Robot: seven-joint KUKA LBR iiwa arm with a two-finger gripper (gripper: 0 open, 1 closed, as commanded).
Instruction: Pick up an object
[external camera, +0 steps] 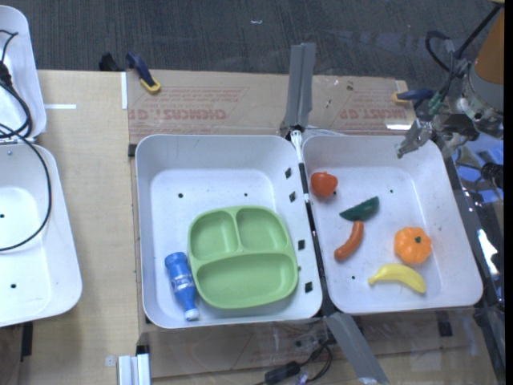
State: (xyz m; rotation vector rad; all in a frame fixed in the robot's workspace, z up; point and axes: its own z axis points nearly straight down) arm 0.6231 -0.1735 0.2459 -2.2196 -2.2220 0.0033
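Two white bins side by side on tabletop point(88, 95). Right bin point(449, 295): red tomato point(324, 184), dark green piece point(360, 208), orange sausage-like piece point(349, 241), small pumpkin point(413, 245), banana point(397, 277), all apart. Left bin point(152, 215): green divided plate point(240, 257), blue bottle point(181, 282) just beside. End effector point(417, 139) above right bin's far right corner; open or closed, cannot tell.

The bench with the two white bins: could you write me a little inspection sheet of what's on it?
Surface: cardboard-covered bench bearing left bin and right bin.
Job's things: right bin holds tomato, green pepper, sausage, orange pumpkin, banana.
Clutter: left bin holds green divided plate and blue bottle.
Gripper: gripper above right bin's far right corner, holding nothing visible.
Cables: black cable on white trays, left.
Surroundings: blue-yellow clamps at bench's far edge.
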